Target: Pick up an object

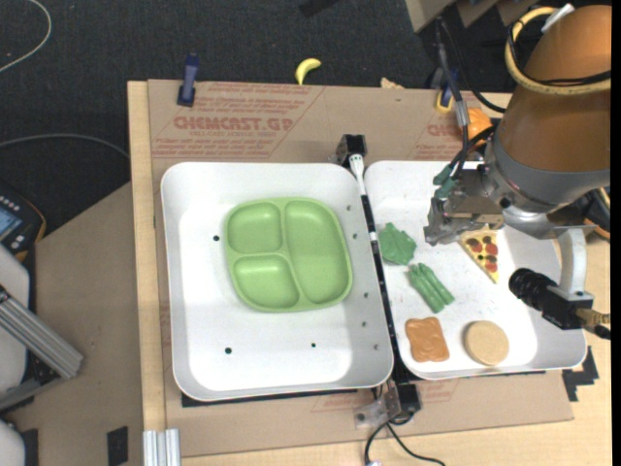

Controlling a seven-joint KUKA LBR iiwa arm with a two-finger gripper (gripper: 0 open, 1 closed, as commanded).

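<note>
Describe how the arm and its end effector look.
The arm is bulky and rounded, with a glossy orange band over a grey section. A yellow cable loops beside it at the top. The end effector is a small dark grey metal assembly with a touch of green on it.

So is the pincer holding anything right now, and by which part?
Cannot tell. The pincer hangs low over the right bin, beside the pizza slice. No item shows in its grip, but the arm hides its tips.
</note>
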